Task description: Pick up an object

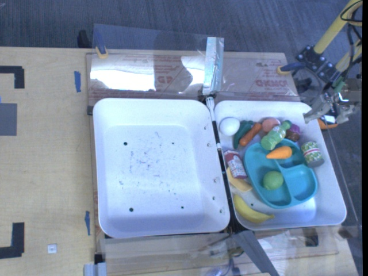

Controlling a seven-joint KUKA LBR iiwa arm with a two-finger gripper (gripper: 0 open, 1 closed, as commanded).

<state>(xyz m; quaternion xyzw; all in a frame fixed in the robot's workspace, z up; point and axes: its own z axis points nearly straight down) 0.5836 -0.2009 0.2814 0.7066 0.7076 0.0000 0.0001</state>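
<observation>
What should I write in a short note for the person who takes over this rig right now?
Gripper: at the far right edge of the right bin, above its rim, holding nothing that can be seen.
Objects: all in the right bin. Blue tray carries an orange carrot and a green ball; a banana and a white egg lie beside it.
Done: no pick yet.
Left: descend, grasp one object, lift.

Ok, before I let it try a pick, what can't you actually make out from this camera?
- Pincer, camera view: blurred against cables at the right bin edge; finger state unreadable.
- Banana: partly under the blue tray.
- Small packet: label too small to read.
- Items behind the carrot: overlapping, so their outlines are unclear.
- Arm: cut off by the right edge.
</observation>
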